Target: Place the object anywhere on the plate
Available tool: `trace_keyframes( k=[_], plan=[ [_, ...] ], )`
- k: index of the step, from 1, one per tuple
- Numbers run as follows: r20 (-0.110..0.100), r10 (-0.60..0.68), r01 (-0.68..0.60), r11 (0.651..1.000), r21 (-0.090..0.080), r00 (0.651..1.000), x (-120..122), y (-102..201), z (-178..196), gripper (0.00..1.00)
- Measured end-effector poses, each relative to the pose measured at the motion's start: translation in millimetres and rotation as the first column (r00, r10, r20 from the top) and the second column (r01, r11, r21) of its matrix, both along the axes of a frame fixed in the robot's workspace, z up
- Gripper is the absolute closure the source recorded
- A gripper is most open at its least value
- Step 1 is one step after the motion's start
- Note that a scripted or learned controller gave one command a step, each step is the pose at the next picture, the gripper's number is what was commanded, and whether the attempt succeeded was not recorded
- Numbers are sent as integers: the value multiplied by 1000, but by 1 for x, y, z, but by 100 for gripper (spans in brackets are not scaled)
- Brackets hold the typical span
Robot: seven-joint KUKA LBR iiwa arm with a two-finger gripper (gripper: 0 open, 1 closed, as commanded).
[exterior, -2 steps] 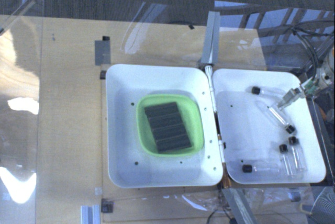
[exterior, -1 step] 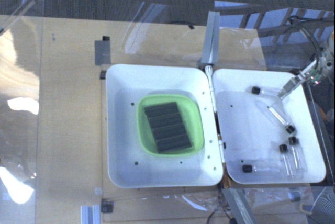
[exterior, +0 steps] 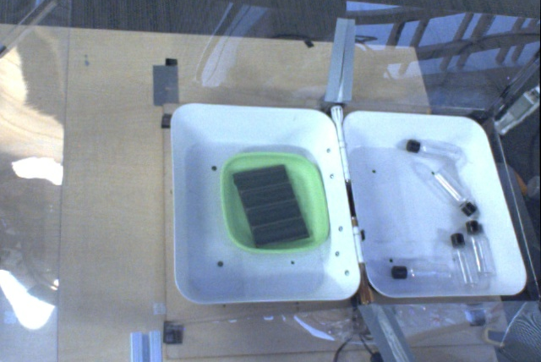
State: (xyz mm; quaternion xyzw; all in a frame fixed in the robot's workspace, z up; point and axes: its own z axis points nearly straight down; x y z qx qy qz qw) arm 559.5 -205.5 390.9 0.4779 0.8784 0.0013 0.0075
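A dark ribbed block (exterior: 270,205) lay flat on the green plate (exterior: 232,221) in the left bin (exterior: 190,259), while clear black-capped vials (exterior: 452,195) lay scattered from twelve to six o'clock across the right bin (exterior: 380,267).

On the pale wooden bench (exterior: 101,208), 2 shallow white plastic bins, side by side and touching along a shared edge. In the left bin (exterior: 190,183), near its middle, a square lime-green plastic plate (exterior: 232,183) — and on that plate, a dark ribbed rectangular block (exterior: 270,205), turned at a slant. In the right bin (exterior: 385,200), 5 clear plastic tubes with black caps: 1 toward the far edge (exterior: 435,148), 1 long one slanting through the middle (exterior: 448,190), 2 close together at the near right (exterior: 470,250), 1 lying along the near edge (exterior: 418,272). Behind the seam between the bins, an upright grey metal bracket (exterior: 341,63).
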Motion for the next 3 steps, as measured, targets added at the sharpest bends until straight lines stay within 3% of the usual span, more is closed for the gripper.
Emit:
trace_keyframes(
  k=[1,2,3],
  plan=[
    [-2,262,-262,965,-4,965,-7,0,48,0],
    [-6,524,-524,852,-6,852,-57,2,47,0],
    [-8,565,-565,825,-4,825,-50,0,-34,0]
  ],
)
